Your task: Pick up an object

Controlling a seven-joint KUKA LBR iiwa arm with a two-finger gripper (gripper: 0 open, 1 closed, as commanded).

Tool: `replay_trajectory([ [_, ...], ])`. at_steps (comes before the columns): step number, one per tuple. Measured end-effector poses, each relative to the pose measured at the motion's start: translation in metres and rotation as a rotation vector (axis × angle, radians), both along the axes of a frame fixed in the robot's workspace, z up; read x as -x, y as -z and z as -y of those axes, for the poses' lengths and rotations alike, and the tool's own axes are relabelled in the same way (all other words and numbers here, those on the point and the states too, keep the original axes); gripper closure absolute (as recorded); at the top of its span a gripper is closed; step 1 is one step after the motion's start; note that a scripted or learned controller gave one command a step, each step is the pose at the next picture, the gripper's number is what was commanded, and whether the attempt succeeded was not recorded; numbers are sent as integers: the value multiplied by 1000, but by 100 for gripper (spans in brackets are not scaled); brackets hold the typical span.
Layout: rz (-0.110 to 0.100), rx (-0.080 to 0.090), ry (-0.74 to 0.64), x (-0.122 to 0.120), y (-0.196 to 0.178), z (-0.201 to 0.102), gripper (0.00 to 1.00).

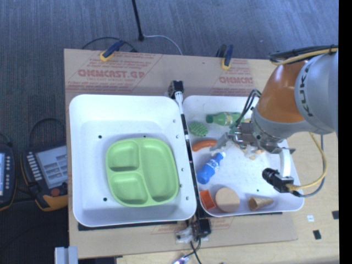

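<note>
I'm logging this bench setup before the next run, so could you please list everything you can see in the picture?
white bins: 2, white, side by side on the bench
divided plate: 1, light green, three compartments, in the left bin
green bottle: 1, green, lying at the right bin's far end
green ridged toy: 1, green, right bin, beside the divider
orange toy: 1, orange, just nearer than the ridged toy
blue bottle: 1, blue with white cap, right bin's middle
tan round object: 1, tan, right bin's near end
cone: 1, tan, right of the round object
clamps: 2, yellow and blue, board's far edge
arm: 1, grey and orange, over the right bin
gripper: 1, metallic, near the green bottle
</note>
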State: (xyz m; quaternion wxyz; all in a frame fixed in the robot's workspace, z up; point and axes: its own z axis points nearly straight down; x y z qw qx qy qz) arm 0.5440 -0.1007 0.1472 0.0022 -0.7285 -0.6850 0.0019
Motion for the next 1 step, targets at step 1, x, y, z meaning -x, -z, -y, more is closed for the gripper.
replay_trajectory([
  [1, 2, 1, 2, -22, 47, -3, 0],
])
